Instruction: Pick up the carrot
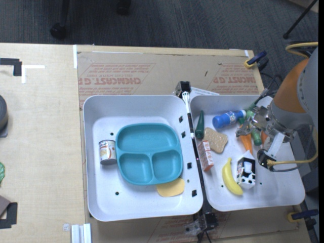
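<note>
Carrot (246, 143) lies in the right bin (283, 199), directly under the pincer (253, 128) and partly hidden by it. Long axis runs near-far in the camera view, narrow end toward the near rim. Arm (296, 97) reaches in from the right, wrist bent down over the bin's far half. Pincer state: cannot tell, fingers lost in clutter. Blue bottle (228, 119) just left of the pincer; banana (231, 178) and small carton (246, 172) nearer the camera.

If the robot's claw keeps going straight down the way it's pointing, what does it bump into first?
Probably the carrot. The gripper points down into the right bin right above the carrot's upper end, beside the blue bottle. Height is hard to judge from this view.
</note>
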Robot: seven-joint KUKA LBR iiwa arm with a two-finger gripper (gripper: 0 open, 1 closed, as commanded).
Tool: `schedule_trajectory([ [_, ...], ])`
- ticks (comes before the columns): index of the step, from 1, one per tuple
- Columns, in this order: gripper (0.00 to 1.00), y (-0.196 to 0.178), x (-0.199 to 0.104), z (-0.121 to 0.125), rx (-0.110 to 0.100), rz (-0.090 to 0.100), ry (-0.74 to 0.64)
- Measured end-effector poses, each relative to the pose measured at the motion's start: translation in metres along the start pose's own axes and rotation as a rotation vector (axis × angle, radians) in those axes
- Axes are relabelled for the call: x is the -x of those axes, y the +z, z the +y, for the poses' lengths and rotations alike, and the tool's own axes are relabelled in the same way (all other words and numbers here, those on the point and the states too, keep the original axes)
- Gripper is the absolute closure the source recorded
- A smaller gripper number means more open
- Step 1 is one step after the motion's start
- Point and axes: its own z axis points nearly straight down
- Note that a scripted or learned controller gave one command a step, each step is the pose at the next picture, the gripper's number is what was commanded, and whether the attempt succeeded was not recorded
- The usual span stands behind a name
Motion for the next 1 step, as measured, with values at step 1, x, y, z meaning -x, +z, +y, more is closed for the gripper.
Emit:
schedule_trajectory([
  [1, 1.0, -0.0079, -0.0005, -0.0014, -0.007, -0.003, -0.008],
])
